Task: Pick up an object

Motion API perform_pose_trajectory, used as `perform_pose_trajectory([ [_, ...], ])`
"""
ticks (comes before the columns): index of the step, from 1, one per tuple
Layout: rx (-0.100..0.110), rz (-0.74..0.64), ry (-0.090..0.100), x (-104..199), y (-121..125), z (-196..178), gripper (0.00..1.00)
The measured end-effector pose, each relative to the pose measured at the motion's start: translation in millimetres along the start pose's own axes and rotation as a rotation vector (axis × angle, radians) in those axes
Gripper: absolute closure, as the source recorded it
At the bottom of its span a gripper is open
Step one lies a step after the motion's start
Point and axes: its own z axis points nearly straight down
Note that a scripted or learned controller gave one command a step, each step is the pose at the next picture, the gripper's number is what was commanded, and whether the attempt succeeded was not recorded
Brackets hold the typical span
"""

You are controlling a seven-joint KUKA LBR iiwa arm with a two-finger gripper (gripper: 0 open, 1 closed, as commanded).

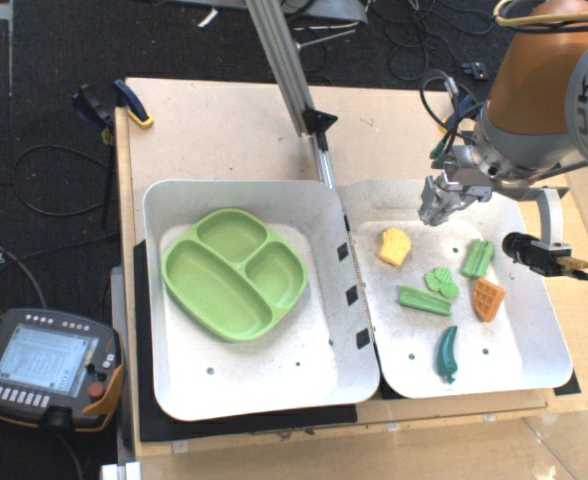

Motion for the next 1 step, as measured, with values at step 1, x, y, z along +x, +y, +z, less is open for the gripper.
perform_pose_trajectory([
  [1, 0.000, 0.000, 0.000, 35.3, -29.4, 13.5, 1.00],
])
